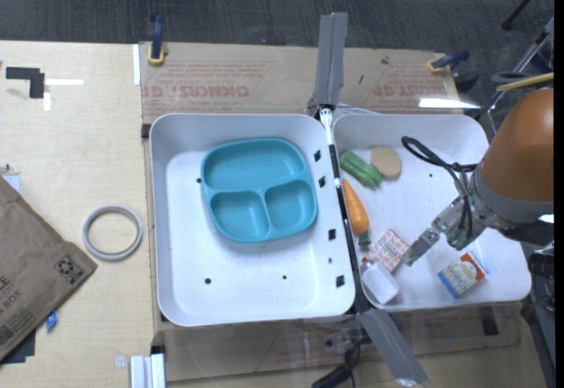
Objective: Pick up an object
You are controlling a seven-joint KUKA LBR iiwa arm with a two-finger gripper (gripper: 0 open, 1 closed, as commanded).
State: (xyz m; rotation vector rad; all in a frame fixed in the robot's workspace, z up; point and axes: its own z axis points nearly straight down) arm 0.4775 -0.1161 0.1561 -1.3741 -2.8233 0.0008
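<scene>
Dark carpet runs along the far side, and the bench itself is pale wood with cardboard laid under two white bins. So, starting at the gripper (421,247): it hangs low in the right bin (507,285), angled down and to the left, with the grey wrist and orange band just behind it on the right. Whether its fingers are spread or closed, I honestly can't tell, they just blur into one dark stub. Nothing is visibly between them, so I wouldn't call anything grabbed.

Just left of the tip lies a small red-and-white packet (386,249), and that looks like the likely target, since the tool points straight at it. A white cup (380,284) lies on its side a bit nearer, by the bin's near left corner. On the other side of the tool, a little carton (461,274) with orange and blue on it sits near the right wall.

Farther back, an orange carrot (354,205) lies along the divider, with a green pickle (360,167) and a tan cookie (385,161) beyond it.

Over in the left bin (167,227) there's a blue divided plate (259,188). Way out left on the bench sits a tape ring (112,231), next to a brown box (31,276).
</scene>
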